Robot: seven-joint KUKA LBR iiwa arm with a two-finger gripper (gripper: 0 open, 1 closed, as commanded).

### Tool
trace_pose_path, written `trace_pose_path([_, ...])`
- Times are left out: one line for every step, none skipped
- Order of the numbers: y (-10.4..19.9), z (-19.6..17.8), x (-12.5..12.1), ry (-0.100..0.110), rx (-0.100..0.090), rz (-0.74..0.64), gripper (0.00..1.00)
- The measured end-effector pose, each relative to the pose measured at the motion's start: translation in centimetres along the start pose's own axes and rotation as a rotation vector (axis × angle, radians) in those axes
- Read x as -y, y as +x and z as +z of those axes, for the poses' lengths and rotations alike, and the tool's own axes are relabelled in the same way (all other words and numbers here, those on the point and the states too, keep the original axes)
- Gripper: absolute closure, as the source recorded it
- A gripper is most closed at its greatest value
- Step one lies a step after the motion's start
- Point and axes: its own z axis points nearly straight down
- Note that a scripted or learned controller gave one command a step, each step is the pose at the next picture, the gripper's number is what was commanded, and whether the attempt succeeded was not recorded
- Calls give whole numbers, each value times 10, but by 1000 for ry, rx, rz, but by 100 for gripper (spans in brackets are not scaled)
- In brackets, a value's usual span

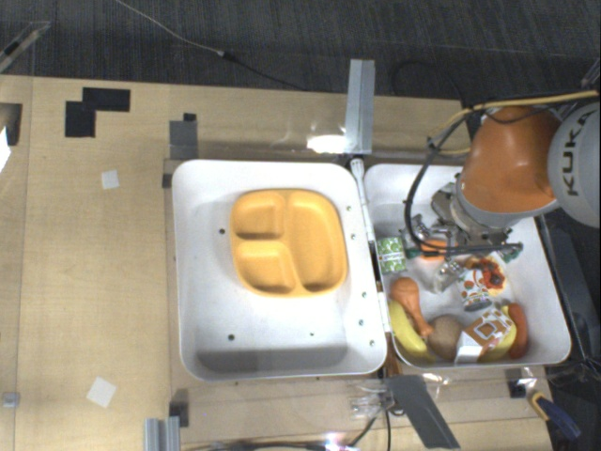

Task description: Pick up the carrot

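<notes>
– Camera view: what lies left of the gripper (pixel 462 263)?
– Well to its left, a white bin (pixel 202 280) holds a yellow divided plate (pixel 285 241).
– And closer in?
– In the right bin (pixel 554 332), a small green packet (pixel 390 252) sits just left of the gripper. A drumstick (pixel 411 303) and a banana (pixel 404 332) lie below-left of it.
– The gripper itself?
– It hangs low over the right bin, under the orange band (pixel 507 163). Wide or narrow cannot be told.
– The carrot?
– The carrot (pixel 517 329) lies below-right of the gripper, apart from it, near the bin's right wall.
</notes>
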Motion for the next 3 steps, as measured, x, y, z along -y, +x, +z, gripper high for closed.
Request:
trace_pose_path([-34, 3, 18, -17, 3, 30, 0])
trace_pose_path([28, 3, 24, -19, -1, 261, 0])
trace_pose_path([-29, 4, 24, -20, 2, 236, 0])
